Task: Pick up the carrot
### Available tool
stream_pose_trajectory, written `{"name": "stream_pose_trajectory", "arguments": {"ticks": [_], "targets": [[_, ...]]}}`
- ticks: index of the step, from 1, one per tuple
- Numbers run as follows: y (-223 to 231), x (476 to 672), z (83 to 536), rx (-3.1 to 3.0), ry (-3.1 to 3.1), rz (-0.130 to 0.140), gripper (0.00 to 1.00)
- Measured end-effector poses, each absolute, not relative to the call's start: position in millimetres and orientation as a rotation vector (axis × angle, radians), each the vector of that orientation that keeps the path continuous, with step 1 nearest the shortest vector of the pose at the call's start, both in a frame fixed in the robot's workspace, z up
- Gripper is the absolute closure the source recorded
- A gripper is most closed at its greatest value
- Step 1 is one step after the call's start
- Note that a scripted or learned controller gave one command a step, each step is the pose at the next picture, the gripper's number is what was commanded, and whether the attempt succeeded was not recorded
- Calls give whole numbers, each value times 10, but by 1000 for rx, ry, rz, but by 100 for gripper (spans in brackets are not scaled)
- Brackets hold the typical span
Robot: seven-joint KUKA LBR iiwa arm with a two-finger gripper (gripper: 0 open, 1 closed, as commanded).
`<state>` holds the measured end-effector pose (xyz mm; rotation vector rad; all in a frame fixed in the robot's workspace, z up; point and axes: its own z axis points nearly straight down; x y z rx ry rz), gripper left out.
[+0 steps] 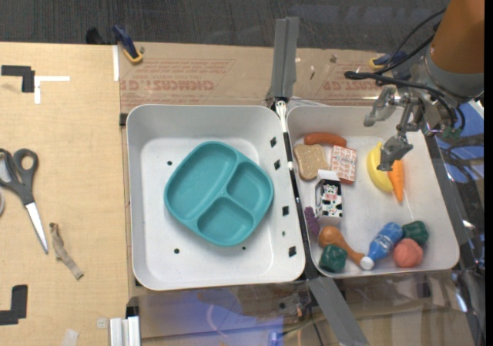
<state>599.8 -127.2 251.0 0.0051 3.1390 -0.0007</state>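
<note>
Scissors (23, 183) lie on the bench at far left. The left bin (146, 260) holds a teal 3-compartment plate (219, 193). In the right bin (447, 206) sit a sausage (325, 139), a toast slice (310, 161), a small milk carton (330, 199) — then a banana (377, 173) touching the carrot (397, 180). The gripper (394, 150) sits on the carrot's upper end; whether it grips — I cannot tell.
</note>
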Motion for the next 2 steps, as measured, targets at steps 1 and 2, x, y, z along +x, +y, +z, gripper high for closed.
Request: {"name": "stream_pose_trajectory", "arguments": {"ticks": [1, 2], "targets": [[-1750, 6182, 1024, -90, 3128, -6, 0], [-2217, 5822, 939, -310, 3122, -2, 0]]}}
